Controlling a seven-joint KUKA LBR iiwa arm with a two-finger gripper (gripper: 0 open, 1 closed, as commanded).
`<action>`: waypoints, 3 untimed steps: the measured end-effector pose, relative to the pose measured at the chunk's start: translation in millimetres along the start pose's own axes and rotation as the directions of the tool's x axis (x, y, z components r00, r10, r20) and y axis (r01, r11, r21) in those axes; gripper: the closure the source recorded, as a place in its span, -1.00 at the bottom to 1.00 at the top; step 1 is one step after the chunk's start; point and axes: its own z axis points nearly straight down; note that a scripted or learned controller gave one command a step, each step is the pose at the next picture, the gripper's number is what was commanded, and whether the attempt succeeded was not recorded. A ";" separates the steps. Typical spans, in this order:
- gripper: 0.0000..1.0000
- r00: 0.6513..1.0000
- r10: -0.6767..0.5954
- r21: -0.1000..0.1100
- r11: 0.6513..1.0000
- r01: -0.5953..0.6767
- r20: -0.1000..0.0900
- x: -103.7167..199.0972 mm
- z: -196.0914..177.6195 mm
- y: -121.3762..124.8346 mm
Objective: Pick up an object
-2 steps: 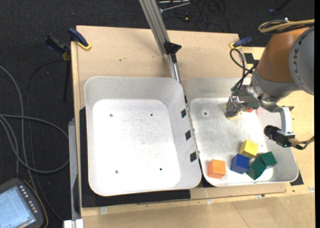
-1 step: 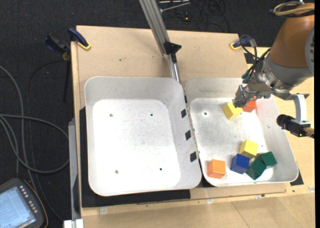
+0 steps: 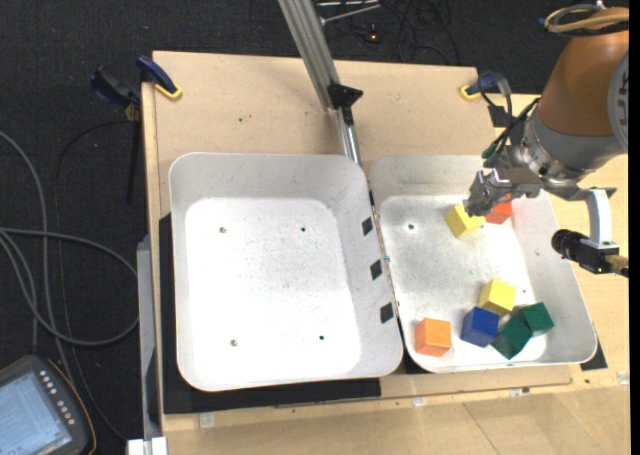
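White shallow right bin (image 3: 560,273) holding loose blocks, with the left bin (image 3: 270,268) beside it. The gripper (image 3: 488,201), lowered at the far end of the right bin, sits directly over a red block (image 3: 500,210), just beside a yellow block (image 3: 463,221); whether it is released or clenched on anything cannot be told, since the wrist hides the contact. Judged intent: the isolated red block offers clearance. Remaining blocks cluster at the near end: orange block (image 3: 433,335), blue block (image 3: 481,326), second yellow block (image 3: 497,295), two green blocks (image 3: 524,327), touching, so harder to seize
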 end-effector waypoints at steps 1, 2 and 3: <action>1.00 1.000 -0.003 0.002 1.000 0.003 -0.003 46.3 5.9 2.2; 1.00 1.000 -0.005 0.003 1.000 0.005 -0.003 98.0 12.4 5.7; 1.00 1.000 -0.005 0.001 1.000 0.005 -0.003 141.5 7.7 4.3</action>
